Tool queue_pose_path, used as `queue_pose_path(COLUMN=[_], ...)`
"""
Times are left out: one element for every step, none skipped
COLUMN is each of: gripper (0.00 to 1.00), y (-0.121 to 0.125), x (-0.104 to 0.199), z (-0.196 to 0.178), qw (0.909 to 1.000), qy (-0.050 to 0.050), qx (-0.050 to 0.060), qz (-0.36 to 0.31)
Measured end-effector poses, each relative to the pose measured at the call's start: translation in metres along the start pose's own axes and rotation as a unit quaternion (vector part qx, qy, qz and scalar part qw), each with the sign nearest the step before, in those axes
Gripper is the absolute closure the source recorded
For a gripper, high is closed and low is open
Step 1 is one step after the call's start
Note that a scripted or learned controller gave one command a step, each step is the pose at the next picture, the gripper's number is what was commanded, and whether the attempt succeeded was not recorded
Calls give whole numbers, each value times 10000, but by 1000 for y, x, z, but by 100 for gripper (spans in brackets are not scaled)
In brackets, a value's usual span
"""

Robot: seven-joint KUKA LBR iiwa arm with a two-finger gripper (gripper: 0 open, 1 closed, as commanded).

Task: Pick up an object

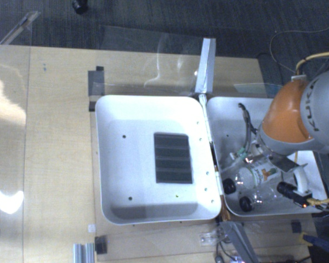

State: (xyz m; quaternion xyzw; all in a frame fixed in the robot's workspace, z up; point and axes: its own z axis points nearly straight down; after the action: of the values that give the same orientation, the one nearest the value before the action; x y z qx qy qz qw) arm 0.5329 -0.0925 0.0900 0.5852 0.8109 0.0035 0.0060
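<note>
Legible markings: one. Dark capital lettering, partly cut off by the frame edge, on the grey casing of the arm beside its orange band; the letters "KU" can be made out, the rest not readable. No other text, label or number can be read.

The grey arm with the orange band runs off the right edge and hides much of the right shallow white bin. Beneath its wrist, the gripper blends into a tangle of clear and dark items too small and glary to identify; its jaws cannot be judged.
</note>
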Motion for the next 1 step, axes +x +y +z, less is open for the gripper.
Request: queue_pose_path(gripper=[0], y=[23], x=[-80], z=[-33], qw=[9976], qy=[7], qx=[33], qz=[692])
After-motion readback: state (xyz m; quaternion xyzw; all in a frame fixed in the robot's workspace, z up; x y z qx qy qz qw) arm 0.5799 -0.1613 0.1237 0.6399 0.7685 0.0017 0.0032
